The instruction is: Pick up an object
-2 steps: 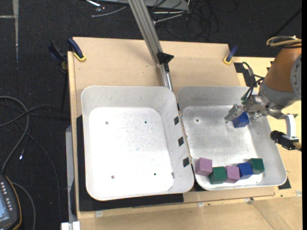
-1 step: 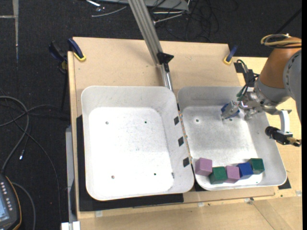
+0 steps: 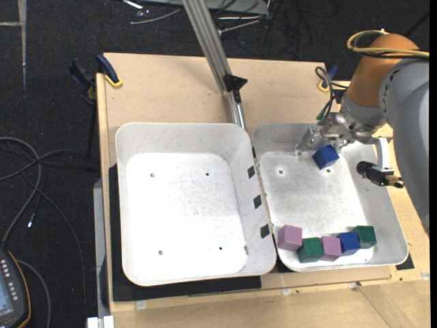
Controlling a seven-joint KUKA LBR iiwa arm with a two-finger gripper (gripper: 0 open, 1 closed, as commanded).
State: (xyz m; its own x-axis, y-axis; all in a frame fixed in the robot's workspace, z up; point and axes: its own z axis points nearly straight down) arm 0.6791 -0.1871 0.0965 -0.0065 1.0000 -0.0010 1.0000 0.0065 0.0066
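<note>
A blue cube [image 3: 326,157] sits tilted at the tip of the pincer [image 3: 319,139], in the far part of the right bin [image 3: 300,190]. Whether it rests on the bin floor or hangs just clear of it is hard to make out, and the metal fingers merge into a pale blur above it, so the pincer's state cannot be told from this angle. The grey arm [image 3: 403,108], with its orange band, is cut off at the right edge. Along the bin's near wall a row of small matte blocks lies close together: a lilac cube [image 3: 290,237], a green cube [image 3: 311,249], a second lilac block [image 3: 332,246], a second blue block [image 3: 349,241] and a dark green block [image 3: 366,235]; some partly hide their neighbours. The left bin [image 3: 136,156] is a shallow white tray with rounded corners and a speckled floor. Both bins rest on a tan wooden worktop [image 3: 171,87], crossed by a slanted metal pole [image 3: 208,36]
</note>
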